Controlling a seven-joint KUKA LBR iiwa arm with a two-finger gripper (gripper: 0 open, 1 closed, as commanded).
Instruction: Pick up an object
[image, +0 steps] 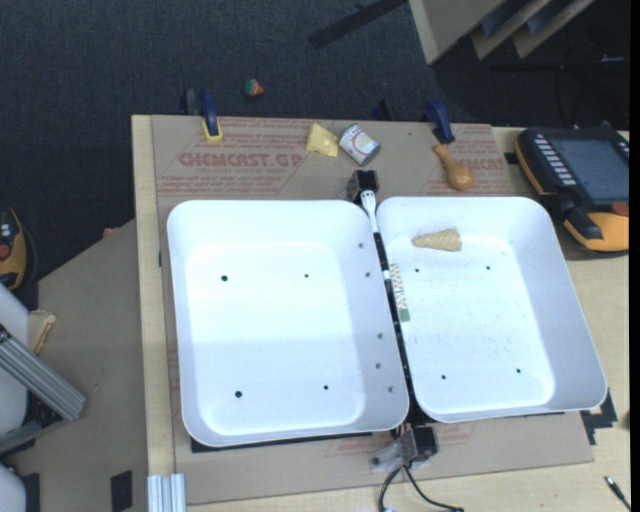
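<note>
A small tan, cone-shaped object (438, 240) lies in the right bin (560, 300), near its far edge and left of centre. The left bin (200, 300) sits beside it, sharing a middle seam.
Behind the bins on the cardboard lie a yellow piece (322, 141), a small grey-white block (359, 144) and a wooden-handled tool (453, 167). Blue clamps (209, 115) hold the board's back edge. A teach pendant (585, 175) rests at the far right. A metal frame (35, 375) stands at the left.
</note>
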